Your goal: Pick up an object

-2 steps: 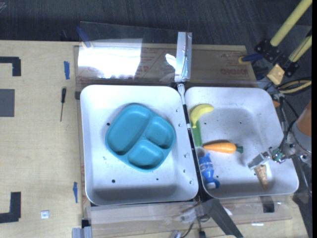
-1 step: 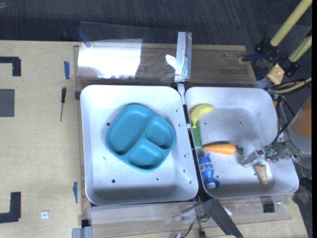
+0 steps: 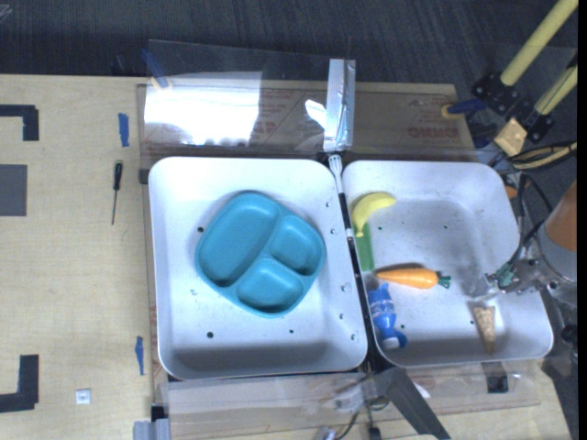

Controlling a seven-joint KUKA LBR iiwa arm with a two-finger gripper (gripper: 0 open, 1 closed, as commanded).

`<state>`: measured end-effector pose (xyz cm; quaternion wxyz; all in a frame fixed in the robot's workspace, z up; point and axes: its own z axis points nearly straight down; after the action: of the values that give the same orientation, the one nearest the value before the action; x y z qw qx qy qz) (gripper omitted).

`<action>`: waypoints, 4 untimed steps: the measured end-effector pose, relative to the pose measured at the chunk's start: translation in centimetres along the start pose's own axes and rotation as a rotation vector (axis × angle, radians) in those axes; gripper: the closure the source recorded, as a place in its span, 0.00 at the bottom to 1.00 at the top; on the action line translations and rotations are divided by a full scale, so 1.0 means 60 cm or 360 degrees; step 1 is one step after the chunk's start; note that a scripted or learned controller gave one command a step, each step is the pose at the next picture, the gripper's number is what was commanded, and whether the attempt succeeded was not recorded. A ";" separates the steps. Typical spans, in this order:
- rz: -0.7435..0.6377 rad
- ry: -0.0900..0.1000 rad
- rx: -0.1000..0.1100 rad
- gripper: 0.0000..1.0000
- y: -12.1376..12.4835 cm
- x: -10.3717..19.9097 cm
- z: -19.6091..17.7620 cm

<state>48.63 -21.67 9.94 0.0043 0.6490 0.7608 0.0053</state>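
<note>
Carrot (image 3: 407, 279) lies in the right bin (image 3: 440, 186), just left of your end effector (image 3: 503, 280); its opening cannot be told. Approach step, nothing grasped. Next: shift left, descend over it.

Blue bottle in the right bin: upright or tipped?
Tipped. The blue bottle lies on its side on the right bin floor, along its left wall.

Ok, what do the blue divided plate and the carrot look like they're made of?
The blue plate looks like moulded plastic: one even colour, smooth rounded compartments, a soft matte sheen. The carrot seems a plastic toy too: uniform orange body, glossy highlight, tidy green stub. Neither can be confirmed by look alone.
</note>
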 end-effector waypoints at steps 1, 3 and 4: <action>-0.0068 -0.0001 0.0017 1.00 0.000 -0.001 0.019; -0.0114 -0.0002 0.0002 0.00 0.117 0.170 0.020; -0.0112 -0.0011 -0.0005 1.00 0.118 0.165 0.001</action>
<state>54.05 -10.75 10.00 0.0082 0.6219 0.7830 0.0041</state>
